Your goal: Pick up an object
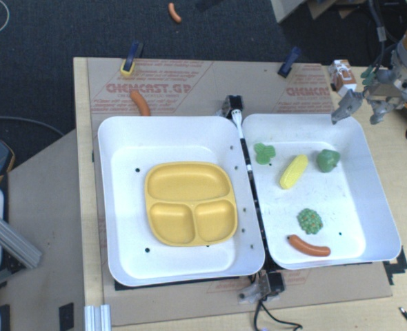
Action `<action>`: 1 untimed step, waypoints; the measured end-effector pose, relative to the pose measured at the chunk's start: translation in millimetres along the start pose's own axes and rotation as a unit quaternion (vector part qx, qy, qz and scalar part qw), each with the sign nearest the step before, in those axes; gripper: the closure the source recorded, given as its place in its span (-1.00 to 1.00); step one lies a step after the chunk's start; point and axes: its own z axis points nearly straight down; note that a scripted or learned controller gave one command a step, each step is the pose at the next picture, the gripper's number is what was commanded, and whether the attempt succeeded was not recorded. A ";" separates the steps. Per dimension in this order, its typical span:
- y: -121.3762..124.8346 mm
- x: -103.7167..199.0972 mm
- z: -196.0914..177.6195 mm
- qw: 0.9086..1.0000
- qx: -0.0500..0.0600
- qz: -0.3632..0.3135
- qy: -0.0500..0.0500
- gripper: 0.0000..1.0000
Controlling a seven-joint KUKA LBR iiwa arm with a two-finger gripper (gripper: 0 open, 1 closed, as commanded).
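Clearly the step in hand is the approach: nothing is gripped yet, and the arm must first choose one item and come down squarely over it. Reading from the left, the left bin (114, 185) carries a yellow divided plate (190, 203), too broad and flat for an easy pinch, so it is judged a poor target. Beyond the bins, an orange sausage (140, 103) lies loose on the desk (190, 81) behind the left bin's far rim.

The right bin (369, 205) holds the likelier picks. A small green piece (263, 153) sits near its far-left corner, with a yellow corn cob (293, 171) just beside it, lying at a slant. Nearer the front are a green broccoli floret (310, 221) and a red sausage (309, 246) close below it. A second green vegetable (328, 160) lies toward the back right.

To do this well, the jaws (359, 110) should be turned so that they close across the short width of the chosen item, and lowered until the tips straddle it.

The jaws hang at the far right corner of the right bin, spread apart and holding nothing. The green vegetable is the closest candidate, lying near them toward the bin's middle; the corn is further left, and the two front items are well apart from them.
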 end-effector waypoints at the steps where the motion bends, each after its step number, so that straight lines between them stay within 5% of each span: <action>1: 2.5 0.6 -8.5 1.000 -0.007 -0.001 -0.002 -1.00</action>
